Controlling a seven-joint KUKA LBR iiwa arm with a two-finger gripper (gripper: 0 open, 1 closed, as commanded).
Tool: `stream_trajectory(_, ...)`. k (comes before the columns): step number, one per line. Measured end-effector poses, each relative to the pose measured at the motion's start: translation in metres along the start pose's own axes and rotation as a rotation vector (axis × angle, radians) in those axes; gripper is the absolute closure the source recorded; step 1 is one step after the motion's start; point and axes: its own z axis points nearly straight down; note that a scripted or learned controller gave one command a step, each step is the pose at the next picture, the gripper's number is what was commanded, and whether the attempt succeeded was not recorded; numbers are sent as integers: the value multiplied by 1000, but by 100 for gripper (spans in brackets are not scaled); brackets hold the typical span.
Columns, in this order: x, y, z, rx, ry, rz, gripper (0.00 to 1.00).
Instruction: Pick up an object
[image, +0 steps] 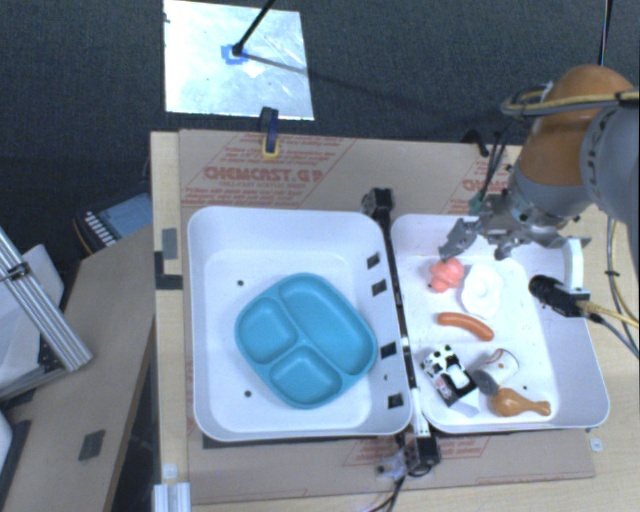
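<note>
Your gripper (482, 240) is spread wide above the pink toy (446, 274). It looks soft and light; pinch its middle.

Blue divided tray (305, 340) in left white bin (215, 245), brown cardboard sheet (260, 170) beneath, silver foil square (238, 60) behind

We noted two shallow white plastic bins (210, 300), smooth and faintly glossy. The blue sectioned plastic tray (305, 340) looked smooth, satin. Brown printed cardboard sheet (300, 170) beneath appeared matt. The square silvery foil-like panel (238, 60) appeared shiny and crinkled. Dark floor covering (80, 100) looked rough, carpet-like. Orange glossy sausage-shaped toy (465, 324) seemed plastic.
</note>
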Motion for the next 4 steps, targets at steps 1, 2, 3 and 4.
stream_trajectory(1, 0, 3, -8, -13, -1, -2, 0)
stream_trajectory(2, -3, -1, 54, -8, -1, 0, 0)
stream_trajectory(3, -2, -1, 100, -9, -1, 1, 0)
stream_trajectory(4, -3, 2, 84, -19, -3, 1, 100)
